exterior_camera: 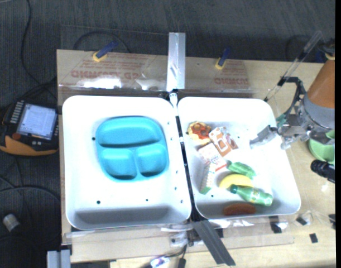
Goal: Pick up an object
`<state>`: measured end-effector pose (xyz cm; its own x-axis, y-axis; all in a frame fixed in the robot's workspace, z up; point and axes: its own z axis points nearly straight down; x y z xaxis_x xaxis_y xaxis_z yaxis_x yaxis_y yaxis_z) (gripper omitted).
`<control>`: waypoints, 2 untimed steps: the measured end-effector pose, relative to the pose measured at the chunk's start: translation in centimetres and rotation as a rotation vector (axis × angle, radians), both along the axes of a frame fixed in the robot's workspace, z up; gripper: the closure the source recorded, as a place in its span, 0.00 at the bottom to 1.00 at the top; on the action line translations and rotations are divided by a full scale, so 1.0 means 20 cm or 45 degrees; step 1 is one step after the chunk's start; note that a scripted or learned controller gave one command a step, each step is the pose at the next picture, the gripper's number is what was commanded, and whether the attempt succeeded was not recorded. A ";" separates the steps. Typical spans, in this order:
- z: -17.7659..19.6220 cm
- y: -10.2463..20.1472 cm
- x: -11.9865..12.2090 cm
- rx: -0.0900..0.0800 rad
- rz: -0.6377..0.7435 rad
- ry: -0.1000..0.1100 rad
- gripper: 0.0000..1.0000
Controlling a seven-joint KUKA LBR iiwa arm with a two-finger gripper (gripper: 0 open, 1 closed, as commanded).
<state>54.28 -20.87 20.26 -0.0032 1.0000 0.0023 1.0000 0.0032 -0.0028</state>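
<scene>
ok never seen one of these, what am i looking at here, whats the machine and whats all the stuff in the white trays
This is one picture from a camera fixed above a bench, looking down at a slant. The bench carries two shallow white bins side by side. The left bin holds a blue divided tray. The right bin holds a pile of small items: a banana, a green bottle, a small carton and a few others too small to name. The machine is a robot arm, grey with an orange band, reaching in from the right. Its gripper, a two-finger clamp, sits over the right bin's upper right part. Nothing is seen between its fingers. Its job is to pick up an object.
</scene>
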 end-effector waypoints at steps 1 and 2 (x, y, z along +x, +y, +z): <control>-0.42 0.14 0.27 -0.015 0.224 -0.044 0.00; -0.47 0.32 0.42 -0.014 -0.213 -0.056 0.00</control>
